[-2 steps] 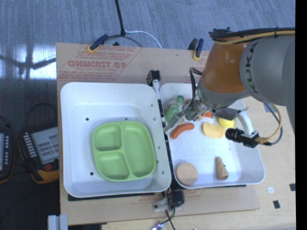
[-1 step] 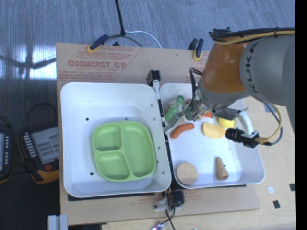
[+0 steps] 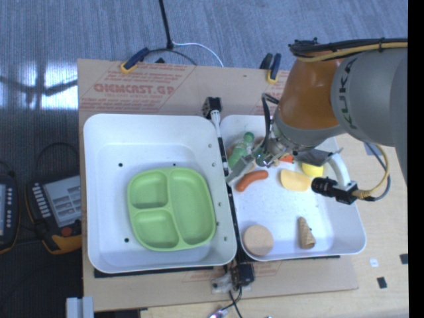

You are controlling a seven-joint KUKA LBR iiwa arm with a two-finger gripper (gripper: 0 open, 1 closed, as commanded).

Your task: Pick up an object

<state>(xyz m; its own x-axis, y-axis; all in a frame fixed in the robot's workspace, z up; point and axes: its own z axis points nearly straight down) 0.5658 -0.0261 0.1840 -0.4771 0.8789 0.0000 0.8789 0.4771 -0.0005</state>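
The right bin [image 3: 331, 240] holds several toy foods: an orange sausage [image 3: 252, 179], a green piece [image 3: 236, 155] by the bin's left wall, a yellow wedge [image 3: 295, 180], a brighter yellow piece [image 3: 311, 169], a round tan bun [image 3: 258, 239] and a brown cone [image 3: 305, 232]. My gripper [image 3: 264, 156] hangs low over the upper left of this bin, just above the sausage and beside the green piece. The wrist and the grey arm [image 3: 371, 98] hide its fingers.
The left bin [image 3: 106, 144] carries a green three-compartment plate [image 3: 172, 207]. A black clamp [image 3: 212, 108] sits at the top of the ridge between the bins. A black cable end [image 3: 334, 191] hangs over the right bin's right side. Brown board [image 3: 132, 88] surrounds both bins.
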